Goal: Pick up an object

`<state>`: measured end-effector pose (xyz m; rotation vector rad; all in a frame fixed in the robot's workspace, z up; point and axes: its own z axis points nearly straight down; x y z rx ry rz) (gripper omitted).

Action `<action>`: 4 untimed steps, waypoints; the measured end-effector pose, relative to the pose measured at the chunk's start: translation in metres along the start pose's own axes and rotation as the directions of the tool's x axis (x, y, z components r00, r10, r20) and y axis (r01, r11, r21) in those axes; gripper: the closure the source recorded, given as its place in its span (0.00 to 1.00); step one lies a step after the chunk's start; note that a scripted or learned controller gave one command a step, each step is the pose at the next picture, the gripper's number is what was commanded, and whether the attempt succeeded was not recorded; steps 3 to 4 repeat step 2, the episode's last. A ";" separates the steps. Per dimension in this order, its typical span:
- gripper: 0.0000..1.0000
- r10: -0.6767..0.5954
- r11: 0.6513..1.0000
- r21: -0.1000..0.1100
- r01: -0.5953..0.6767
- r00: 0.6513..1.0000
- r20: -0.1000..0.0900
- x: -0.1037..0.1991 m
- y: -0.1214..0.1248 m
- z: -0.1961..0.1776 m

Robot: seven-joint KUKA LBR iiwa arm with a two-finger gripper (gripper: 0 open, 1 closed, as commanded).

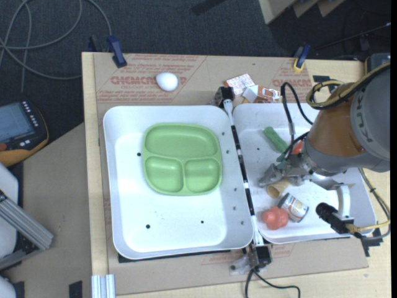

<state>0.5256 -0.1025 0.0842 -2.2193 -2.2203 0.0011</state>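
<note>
A green divided plate (182, 159) sits in the left white bin (118, 185) on a cardboard-topped bench (192, 67). A white ball (166, 81) lies behind that bin, blue clamps (115, 50) grip the bench's back edge, and grey cables (43, 17) loop across the dark floor.
</note>
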 end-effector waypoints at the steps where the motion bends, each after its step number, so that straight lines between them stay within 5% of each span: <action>1: 1.00 0.001 1.000 -0.002 -0.001 1.000 0.001 0.000 0.000 -0.010; 2: 1.00 -0.001 1.000 -0.004 0.001 1.000 0.000 0.067 0.026 -0.101; 4: 1.00 -0.001 1.000 -0.004 0.001 1.000 0.000 0.067 0.026 -0.101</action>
